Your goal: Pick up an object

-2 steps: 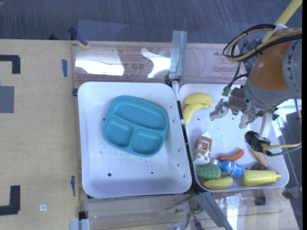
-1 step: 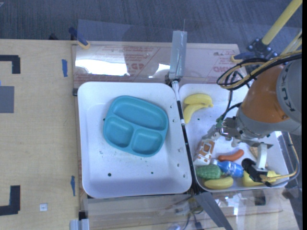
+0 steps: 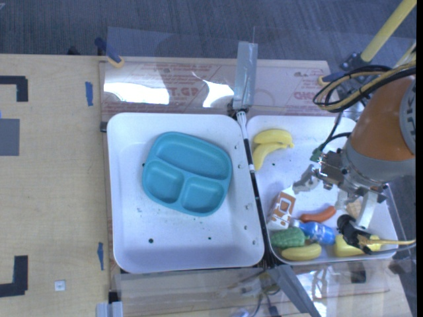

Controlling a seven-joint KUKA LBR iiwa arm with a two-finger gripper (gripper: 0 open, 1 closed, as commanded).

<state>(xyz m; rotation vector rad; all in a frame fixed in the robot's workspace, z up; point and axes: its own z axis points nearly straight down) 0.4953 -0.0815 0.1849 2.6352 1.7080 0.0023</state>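
The right bin [image 3: 301, 127] holds several small toys. A yellow banana bunch [image 3: 271, 144] lies at its back left. Near the front lie a white and orange carton [image 3: 283, 208], an orange-red sausage-shaped piece [image 3: 319, 214], a blue item [image 3: 317, 230], a green item [image 3: 287, 237], a yellow banana [image 3: 302, 251] and a yellow piece [image 3: 347, 245]. My gripper [image 3: 337, 193] hangs over the right half of this bin, just above the orange-red piece. It is open with nothing between its fingers.
In the left bin [image 3: 125, 230] sits a teal divided plate [image 3: 187, 172]. A raised wall [image 3: 251, 177] separates the two bins. Black and yellow cables [image 3: 350, 84] loop behind the arm at the back right.
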